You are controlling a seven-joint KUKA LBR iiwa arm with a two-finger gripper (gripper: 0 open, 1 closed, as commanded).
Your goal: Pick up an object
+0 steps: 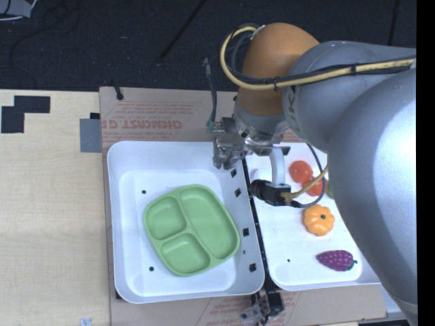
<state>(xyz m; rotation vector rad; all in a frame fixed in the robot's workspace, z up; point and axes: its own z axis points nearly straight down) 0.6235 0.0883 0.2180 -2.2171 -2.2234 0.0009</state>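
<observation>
We are seeing our gripper (246, 156) hanging over the rims between the bins, a green divided plate (191, 229) lying left, a toy pumpkin (319, 220) and purple grapes (336, 259) lying right.

Brightness: you get an evenly lit bench; the white bins (129, 182) read bright but keep their rim detail.
Background: the floor above the bench is nearly black, and you can barely make out the cables there.
Light source: it looks to come from overhead, since you see a broad pale sheen on the grey arm (380, 155) at lower right.
Glare: you'll notice soft highlights on the orange band (272, 53) and a mild gloss on the green divided plate (192, 231).
Shadows: soft and short; a faint one hugs the plate's lower edge.
Focus: the arm's large near surface looks soft and featureless; the bins look acceptably sharp.
Resolution: small parts around the wrist are too coarse for you to resolve.
</observation>
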